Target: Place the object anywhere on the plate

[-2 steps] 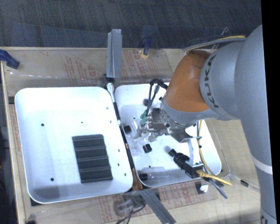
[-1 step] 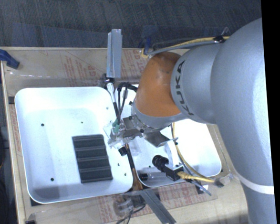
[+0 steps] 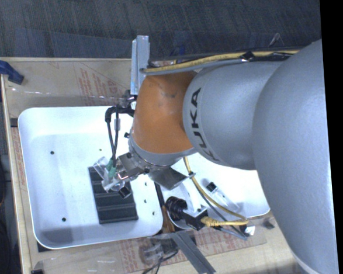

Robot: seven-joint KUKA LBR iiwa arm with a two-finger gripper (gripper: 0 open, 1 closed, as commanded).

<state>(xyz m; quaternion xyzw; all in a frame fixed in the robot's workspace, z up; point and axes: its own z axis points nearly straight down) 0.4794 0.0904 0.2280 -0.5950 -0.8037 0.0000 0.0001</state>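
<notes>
Even overhead light; the white bin (image 3: 57, 171) glares slightly, soft shadows along its near wall, image mildly grainy.

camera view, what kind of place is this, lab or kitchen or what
Most likely a robotics lab or test cell: a grey KUKA arm with cables reaches over a plywood bench bearing white bins, and its tool hovers over a dark ridged block.

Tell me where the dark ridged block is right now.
The dark ridged block lies in the left bin, toward its lower right corner, right under the gripper and close to the wall dividing the two bins.
</notes>
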